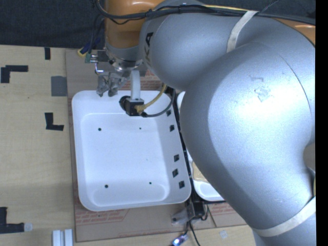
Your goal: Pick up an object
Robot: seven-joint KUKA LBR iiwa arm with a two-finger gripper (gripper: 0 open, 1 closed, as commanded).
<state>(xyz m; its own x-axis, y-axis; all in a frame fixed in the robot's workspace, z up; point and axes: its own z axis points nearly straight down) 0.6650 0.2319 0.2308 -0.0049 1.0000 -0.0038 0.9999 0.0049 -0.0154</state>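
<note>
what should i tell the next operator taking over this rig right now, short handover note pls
Hand: at the far rim of the left bin, hanging from the orange wrist; no object is seen between its fingers, and whether it is open or shut cannot be told.
Things: no loose object to pick is visible on the left bin's floor. The grey arm covers most of the right bin, so its contents are hidden.
Done: no pick visible.
Left: find an object, grasp it, lift it.

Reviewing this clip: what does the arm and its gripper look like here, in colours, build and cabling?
The arm is bulky, rounded, glossy grey, with an orange band above the wrist and pale seams between segments. The gripper is small, metallic, with two thin grey fingers. Black cables loop around the band, and coloured wires run to the wrist's side.
</note>
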